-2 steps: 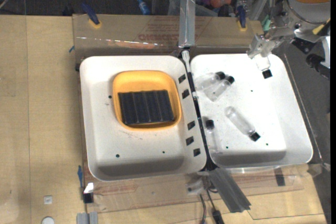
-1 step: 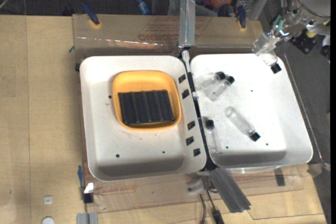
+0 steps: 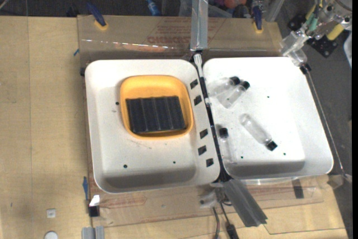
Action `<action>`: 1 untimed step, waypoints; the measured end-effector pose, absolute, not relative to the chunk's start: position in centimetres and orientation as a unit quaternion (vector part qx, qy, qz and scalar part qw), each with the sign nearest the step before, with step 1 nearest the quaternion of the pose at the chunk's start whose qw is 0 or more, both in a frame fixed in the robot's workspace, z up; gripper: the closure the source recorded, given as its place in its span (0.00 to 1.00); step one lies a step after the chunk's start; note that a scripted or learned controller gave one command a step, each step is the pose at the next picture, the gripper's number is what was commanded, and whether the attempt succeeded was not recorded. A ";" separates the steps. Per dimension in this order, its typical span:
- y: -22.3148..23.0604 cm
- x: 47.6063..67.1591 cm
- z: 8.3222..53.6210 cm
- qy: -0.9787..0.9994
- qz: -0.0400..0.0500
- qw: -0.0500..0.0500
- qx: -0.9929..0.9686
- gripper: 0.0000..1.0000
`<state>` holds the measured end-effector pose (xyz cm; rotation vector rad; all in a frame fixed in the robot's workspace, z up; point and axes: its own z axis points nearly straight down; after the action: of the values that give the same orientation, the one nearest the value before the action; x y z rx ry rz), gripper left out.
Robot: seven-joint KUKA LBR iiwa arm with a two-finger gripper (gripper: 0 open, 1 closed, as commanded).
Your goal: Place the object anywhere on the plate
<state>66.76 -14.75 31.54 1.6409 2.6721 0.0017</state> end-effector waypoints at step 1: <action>-19.3 66.7 37.5 0.923 0.001 0.004 0.384 1.00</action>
<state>66.74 -19.29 37.51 1.2045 2.8921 0.0018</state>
